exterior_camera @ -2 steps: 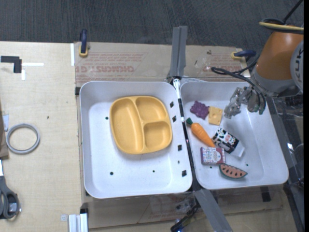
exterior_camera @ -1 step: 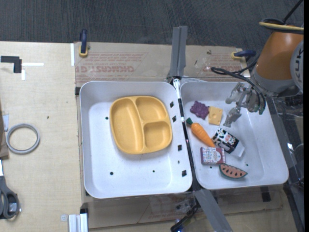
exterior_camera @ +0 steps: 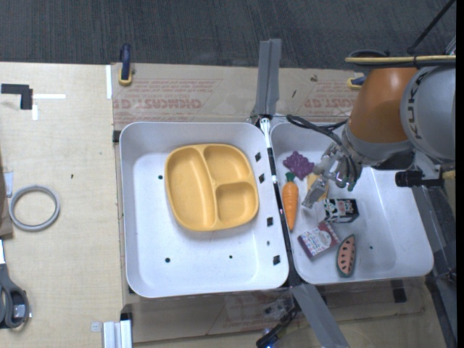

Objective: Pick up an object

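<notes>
**A:** Where do you stand now with the pick?

**B:** Your gripper (exterior_camera: 324,187) hangs low in the right bin (exterior_camera: 406,245), near its left wall. I cannot tell how wide it is; the wrist covers that part. I see nothing held in it.

**A:** And what can you take there?

**B:** Several small things lie in this bin. The purple grapes (exterior_camera: 298,164) and the carrot (exterior_camera: 290,203) are just left of the tool, the carrot close along the wall. A small black and white packet (exterior_camera: 341,209) is just below the tool, then a dark red packet (exterior_camera: 316,241) and a watermelon slice (exterior_camera: 346,256) nearer the front. The yellow divided plate (exterior_camera: 212,187) is alone in the left bin (exterior_camera: 145,267).

**A:** So how do you do it well?

**B:** Choose one thing only. I judge the carrot risky, because one side has the wall. The packet below has more free room around it. Centre over it, come straight down, close, and lift slowly to check that it really comes.
</notes>
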### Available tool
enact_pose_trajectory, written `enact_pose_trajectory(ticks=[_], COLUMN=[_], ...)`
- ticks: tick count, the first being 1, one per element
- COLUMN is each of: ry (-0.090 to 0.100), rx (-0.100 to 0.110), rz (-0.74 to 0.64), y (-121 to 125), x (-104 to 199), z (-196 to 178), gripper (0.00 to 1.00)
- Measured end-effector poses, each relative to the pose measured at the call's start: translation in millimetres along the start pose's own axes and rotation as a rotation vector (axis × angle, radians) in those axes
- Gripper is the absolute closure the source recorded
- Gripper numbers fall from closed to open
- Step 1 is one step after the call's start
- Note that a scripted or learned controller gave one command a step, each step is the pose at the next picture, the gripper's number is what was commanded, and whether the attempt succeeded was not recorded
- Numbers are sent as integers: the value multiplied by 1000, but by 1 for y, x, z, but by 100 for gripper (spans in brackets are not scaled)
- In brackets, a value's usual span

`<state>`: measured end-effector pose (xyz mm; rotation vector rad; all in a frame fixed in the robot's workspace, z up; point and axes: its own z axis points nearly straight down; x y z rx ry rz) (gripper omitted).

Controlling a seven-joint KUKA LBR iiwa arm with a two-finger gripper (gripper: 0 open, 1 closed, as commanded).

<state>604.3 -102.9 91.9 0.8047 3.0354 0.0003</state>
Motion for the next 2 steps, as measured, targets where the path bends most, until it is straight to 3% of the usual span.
enact_pose_trajectory(ticks=[1,2], ry=[-4,-3], rx=[1,0], rz=[-2,-72], y=[0,16], x=[-1,-3], z=[-10,-118], gripper=[100,100])
